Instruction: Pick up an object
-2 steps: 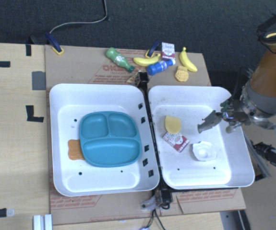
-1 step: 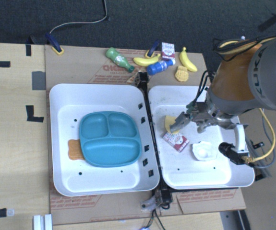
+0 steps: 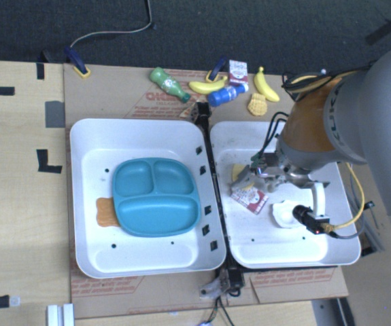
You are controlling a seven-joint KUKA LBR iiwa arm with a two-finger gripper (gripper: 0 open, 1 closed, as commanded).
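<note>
The claw (image 3: pixel 256 174), whose spread I cannot tell, hangs low in the right white bin (image 3: pixel 331 253) over a small red-and-white printed packet (image 3: pixel 249 197), so this looks like the reach-and-descend step, with closing and lifting next.

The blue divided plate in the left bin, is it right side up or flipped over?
Right side up: the blue plate shows its three hollow compartments facing the camera.

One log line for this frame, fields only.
arm: over right bin | hand: above red-and-white packet | grasp: cannot tell | left bin: blue plate, orange piece
</note>
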